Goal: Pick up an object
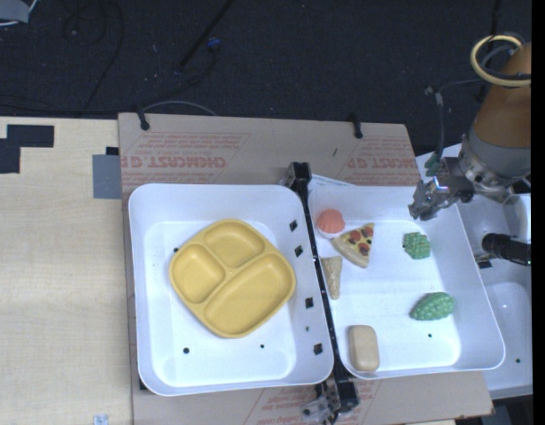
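Toys wait in the bins while the end effector (428, 204) hangs over the right bin's (485, 326) top edge.

Far to its left lies a yellow plate (232, 277) in the left bin (157, 237). Closer, still left and a bit lower, sit a pink shell (330, 222), a pizza slice (356, 243), a tan wedge (331, 276) and a tan bar (363, 347). Just below it is a small green toy (416, 245), probably easiest to pick: go straight down, fingers on both sides, then squeeze. I cannot tell how wide its fingers are.

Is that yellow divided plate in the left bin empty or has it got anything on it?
Empty: the yellow divided plate shows three bare compartments.
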Robot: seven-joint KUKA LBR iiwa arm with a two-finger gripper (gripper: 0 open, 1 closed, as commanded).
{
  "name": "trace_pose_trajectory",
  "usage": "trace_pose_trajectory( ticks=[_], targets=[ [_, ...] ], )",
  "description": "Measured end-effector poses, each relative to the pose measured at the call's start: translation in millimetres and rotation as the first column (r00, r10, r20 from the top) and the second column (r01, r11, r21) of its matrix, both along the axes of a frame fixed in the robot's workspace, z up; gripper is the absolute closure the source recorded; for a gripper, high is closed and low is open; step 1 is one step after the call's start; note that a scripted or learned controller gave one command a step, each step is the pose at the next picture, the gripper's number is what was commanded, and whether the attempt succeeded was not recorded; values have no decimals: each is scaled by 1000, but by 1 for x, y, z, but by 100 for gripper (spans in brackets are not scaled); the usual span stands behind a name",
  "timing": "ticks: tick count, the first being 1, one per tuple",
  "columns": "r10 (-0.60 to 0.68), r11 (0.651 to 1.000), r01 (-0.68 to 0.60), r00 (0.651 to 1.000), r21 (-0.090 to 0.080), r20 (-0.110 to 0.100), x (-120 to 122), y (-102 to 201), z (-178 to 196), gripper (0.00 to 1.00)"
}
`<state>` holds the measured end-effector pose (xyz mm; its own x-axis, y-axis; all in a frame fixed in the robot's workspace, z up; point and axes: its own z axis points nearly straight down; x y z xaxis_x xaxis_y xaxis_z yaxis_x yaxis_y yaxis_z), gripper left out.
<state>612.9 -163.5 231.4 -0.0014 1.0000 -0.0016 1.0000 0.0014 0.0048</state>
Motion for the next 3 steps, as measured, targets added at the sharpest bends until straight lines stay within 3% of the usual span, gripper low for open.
trace_pose_trajectory(
  ticks=[1, 3],
  targets=[
    [1, 1000, -1, 1000, 1, -6, 0, 0, -4, 100],
    [4, 1000, -4, 1000, 4, -10, -5, 106, -3, 100]
  ],
)
